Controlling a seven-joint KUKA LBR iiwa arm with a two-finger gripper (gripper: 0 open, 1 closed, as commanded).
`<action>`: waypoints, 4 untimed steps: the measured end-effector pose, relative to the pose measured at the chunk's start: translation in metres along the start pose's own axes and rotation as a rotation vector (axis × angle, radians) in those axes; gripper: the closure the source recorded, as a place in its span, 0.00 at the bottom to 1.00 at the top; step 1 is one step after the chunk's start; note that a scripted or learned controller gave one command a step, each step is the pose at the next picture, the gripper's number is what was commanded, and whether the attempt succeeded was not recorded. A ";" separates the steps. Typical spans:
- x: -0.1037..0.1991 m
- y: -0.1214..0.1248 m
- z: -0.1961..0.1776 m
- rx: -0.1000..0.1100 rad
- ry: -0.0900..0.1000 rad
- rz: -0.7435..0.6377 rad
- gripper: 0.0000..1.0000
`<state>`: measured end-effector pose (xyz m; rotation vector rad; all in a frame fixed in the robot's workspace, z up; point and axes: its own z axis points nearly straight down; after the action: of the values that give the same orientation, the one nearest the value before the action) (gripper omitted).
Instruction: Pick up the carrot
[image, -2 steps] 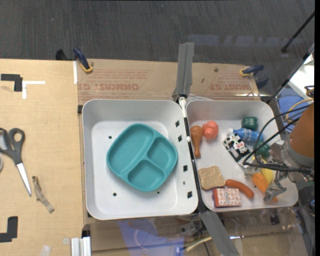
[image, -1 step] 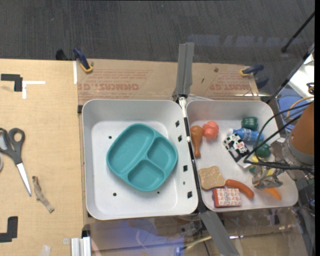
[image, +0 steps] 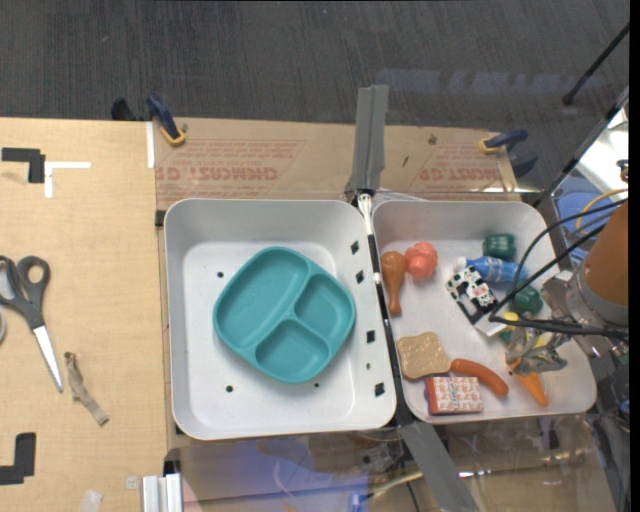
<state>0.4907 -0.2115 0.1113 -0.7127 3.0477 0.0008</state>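
Note:
The carrot (image: 533, 387) is small and orange, and lies in the front right corner of the right bin (image: 440, 215). Its leafy end points up toward the gripper. My gripper (image: 528, 345) hangs just above and behind the carrot, among dark cables and a metallic wrist. The arm's orange band (image: 610, 262) is at the right edge. From here I cannot make out whether the gripper touches the carrot.
Near the carrot in the right bin are a red sausage (image: 480, 375), a bread slice (image: 424, 352), a red packet (image: 455, 394), a drumstick (image: 393, 280), a cow-patterned toy (image: 470, 288) and a green can (image: 500, 245). A teal divided plate (image: 285, 315) sits in the left bin (image: 190, 330). Scissors (image: 35, 310) lie on the bench.

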 end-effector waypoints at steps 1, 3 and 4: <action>-0.026 0.024 -0.076 0.001 0.007 0.353 1.00; -0.016 0.029 -0.035 -0.003 0.010 -0.069 1.00; -0.033 0.071 -0.080 -0.001 0.007 0.099 1.00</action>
<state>0.4878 -0.1339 0.1913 -0.5626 3.0864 0.0003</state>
